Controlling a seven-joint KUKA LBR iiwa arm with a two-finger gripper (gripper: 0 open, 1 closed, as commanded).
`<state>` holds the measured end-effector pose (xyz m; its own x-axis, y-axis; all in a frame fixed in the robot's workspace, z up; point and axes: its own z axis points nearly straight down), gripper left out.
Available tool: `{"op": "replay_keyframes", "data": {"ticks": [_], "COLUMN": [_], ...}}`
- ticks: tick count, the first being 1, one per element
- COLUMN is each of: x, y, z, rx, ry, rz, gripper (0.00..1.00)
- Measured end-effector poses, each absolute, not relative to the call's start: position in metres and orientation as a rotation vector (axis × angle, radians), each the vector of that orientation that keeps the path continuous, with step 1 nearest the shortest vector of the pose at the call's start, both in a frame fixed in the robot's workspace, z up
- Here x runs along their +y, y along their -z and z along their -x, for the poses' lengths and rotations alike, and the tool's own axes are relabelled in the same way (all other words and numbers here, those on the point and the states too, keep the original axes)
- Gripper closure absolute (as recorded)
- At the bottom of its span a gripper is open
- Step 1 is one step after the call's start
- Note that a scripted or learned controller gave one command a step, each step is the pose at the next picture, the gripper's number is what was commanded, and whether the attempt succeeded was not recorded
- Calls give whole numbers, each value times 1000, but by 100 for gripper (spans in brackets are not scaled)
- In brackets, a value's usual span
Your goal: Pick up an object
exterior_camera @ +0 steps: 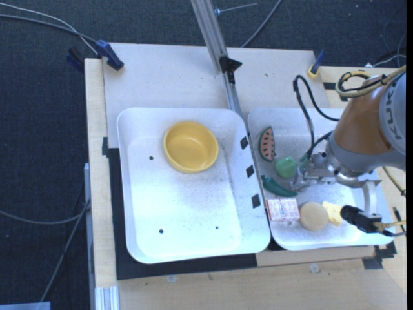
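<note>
- Overhead, you see two shallow white bins side by side on the bench: the left bin (187, 237) carries a lone yellow bowl (190, 146) near its upper middle, well apart from the arm.
- Next in size, the grey arm with its orange band (361, 131) reaches in from the right, low over the right bin (284, 118), where all the small candidates lie.
- Its gripper (302, 173) sits down among those items, just beside a green round object (284, 167); from this angle you cannot tell how the gripper stands, nor whether anything is caught in it.
- Around it: a watermelon-slice toy (267, 143) toward the bin's upper left, a dark green curved piece (276, 186) below the round one, a small red-and-white packet (282, 209) near the lower rim, a tan ball (313, 216) beside it, and a yellow piece (332, 213) touching the ball.
- By your reckoning, the pick is at the reach-and-close stage: nothing looks lifted, every object seems to rest on the bin floor, and the grasp and raise remain.
</note>
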<state>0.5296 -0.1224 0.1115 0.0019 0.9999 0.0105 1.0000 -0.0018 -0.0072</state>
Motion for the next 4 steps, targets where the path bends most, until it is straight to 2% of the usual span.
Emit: {"op": "replay_keyframes", "data": {"ticks": [2,3,4], "x": [-126,-125,-73], "y": [-212,-238,-230], "z": [-542,-544,-549], "rx": [-2226,-2227,-2222], "ry": [9,7,-1], "rz": [2225,2224,2208], "gripper": [100,100,100]}}
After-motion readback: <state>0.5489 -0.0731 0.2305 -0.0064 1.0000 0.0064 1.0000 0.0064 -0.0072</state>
